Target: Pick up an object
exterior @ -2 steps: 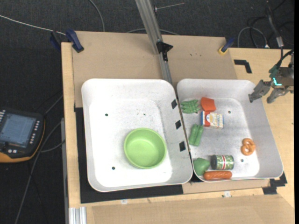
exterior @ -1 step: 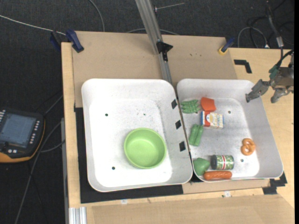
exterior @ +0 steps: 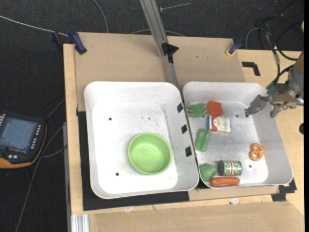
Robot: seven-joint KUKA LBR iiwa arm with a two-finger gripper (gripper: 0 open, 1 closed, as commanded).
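White bins sit side by side on your table [exterior: 125,57]. Left bin [exterior: 104,100] has one green bowl [exterior: 150,153], near its front right part. Right bin [exterior: 285,163] holds everything else you could pick: a green ridged toy [exterior: 196,110] at the back left, an orange-red block [exterior: 215,108] just beside it, a small white carton [exterior: 219,124] touching the block's front edge. A green pickle-like piece [exterior: 202,140] lies near the divider. Along the front edge you get a green rounded item [exterior: 208,170], a dark can with green label [exterior: 229,167] lying on its side, and a red-orange sausage shape [exterior: 225,181] just in front of the can. An orange pretzel [exterior: 256,152] sits apart toward the right wall.

Your gripper [exterior: 264,108] hangs over the right bin's back right corner, fingers spread apart, nothing between them. It's well clear of every item; closest are the carton and pretzel. A handheld pendant [exterior: 19,138] lies on the floor left of the table.
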